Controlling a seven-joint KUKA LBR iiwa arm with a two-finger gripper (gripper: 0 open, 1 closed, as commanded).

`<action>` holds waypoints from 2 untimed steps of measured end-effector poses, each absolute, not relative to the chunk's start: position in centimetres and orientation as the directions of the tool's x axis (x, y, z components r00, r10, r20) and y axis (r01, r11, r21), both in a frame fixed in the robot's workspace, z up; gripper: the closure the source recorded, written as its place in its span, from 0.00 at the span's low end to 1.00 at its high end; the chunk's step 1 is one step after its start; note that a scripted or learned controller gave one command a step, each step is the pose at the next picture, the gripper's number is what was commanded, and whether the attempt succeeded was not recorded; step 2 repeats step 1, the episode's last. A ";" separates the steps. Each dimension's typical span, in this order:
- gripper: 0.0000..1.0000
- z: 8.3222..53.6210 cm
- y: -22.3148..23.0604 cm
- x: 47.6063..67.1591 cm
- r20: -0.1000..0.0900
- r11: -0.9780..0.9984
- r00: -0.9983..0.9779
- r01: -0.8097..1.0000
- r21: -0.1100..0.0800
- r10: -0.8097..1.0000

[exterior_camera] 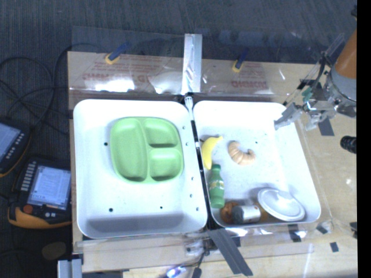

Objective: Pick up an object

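a: where's the pincer point(288, 118)?
b: over the right bin's point(290, 155) far right corner; i can't tell its state.
a: and the croissant point(241, 153)?
b: left of the pincer and nearer the camera, apart from it, banana point(209, 150) beyond.

Two white bins side by side on the bench. Left bin point(87, 155) holds a green divided tray point(146, 149), lying flat near the centre. Right bin point(290, 155) holds several items — a banana point(209, 149) against its left wall, a green bottle point(215, 185) just below it, a croissant point(241, 153) near the middle, a white bowl point(281, 204) and a metal can point(246, 214) along the near edge. Gripper point(290, 116) sits at the right bin's far right corner, apart from all items — arm's orange band point(348, 57) at the upper right.
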State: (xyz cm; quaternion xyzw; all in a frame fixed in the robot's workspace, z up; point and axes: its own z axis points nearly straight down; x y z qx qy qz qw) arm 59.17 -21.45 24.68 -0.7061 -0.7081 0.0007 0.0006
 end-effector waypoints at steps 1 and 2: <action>0.00 27.2 -22.4 56.3 -0.004 0.071 -0.071 0.997 -0.002 0.997; 0.00 27.2 -22.4 56.3 -0.004 0.071 -0.071 0.997 -0.002 0.997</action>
